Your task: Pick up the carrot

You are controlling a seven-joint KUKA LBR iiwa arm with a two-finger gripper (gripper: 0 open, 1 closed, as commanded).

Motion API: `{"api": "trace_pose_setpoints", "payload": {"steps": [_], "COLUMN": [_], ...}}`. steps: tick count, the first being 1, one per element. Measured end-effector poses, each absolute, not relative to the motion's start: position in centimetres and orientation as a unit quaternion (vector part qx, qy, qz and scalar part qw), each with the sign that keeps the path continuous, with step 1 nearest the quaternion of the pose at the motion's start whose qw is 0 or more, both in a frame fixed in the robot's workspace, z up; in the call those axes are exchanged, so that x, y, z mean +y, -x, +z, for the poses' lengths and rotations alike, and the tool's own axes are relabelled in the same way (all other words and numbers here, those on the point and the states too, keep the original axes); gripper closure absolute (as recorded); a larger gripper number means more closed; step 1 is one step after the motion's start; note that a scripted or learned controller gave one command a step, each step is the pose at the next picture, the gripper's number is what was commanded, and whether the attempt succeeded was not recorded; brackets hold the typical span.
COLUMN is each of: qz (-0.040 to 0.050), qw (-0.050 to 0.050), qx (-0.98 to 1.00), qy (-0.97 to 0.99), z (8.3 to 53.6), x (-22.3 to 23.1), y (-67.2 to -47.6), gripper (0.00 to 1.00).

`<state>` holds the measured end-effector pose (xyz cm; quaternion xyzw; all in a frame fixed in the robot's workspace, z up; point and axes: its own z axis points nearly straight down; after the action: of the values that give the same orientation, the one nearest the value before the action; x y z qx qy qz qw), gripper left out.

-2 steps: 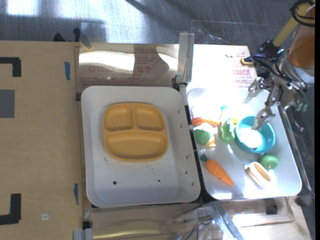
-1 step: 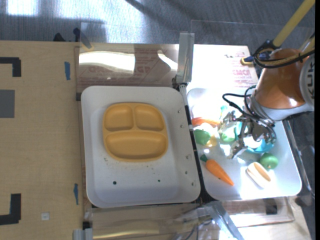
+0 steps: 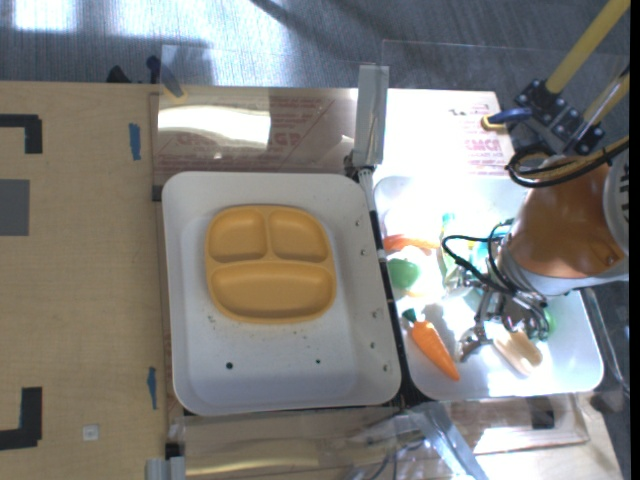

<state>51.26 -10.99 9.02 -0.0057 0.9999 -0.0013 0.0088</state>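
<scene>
On the left we see the cardboard-covered desk (image 3: pixel 75 268). Next comes the left white bin (image 3: pixel 190 368), and in it lies a yellow divided plate (image 3: pixel 270 264) with three compartments. Across the divider, in the right white bin (image 3: pixel 585 368), we find a green toy (image 3: pixel 403 273) with an orange piece just above it, and below these the carrot (image 3: pixel 434 346), lying aslant on the bin floor, its green top toward the upper left. Just right of the carrot hangs the hand (image 3: pixel 497 328), above a pale beige object (image 3: pixel 520 353); whether its fingers are apart or together we cannot tell. The carrot lies free of it.
</scene>
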Motion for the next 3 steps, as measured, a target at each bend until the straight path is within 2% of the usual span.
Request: {"api": "trace_pose_setpoints", "payload": {"steps": [1, 2, 3], "qz": [0.0007, 0.0002, 0.0025], "qw": [0.007, -0.001, 0.004], "qx": [0.999, 0.985, 0.923], "qy": [-0.035, -0.172, -0.385], "z": [18.9, 12.3, 9.0], "x": [-4.8, -10.0, -9.5], "y": [-48.6, -47.9, -48.3], "gripper": [0.00, 0.00, 0.00]}}
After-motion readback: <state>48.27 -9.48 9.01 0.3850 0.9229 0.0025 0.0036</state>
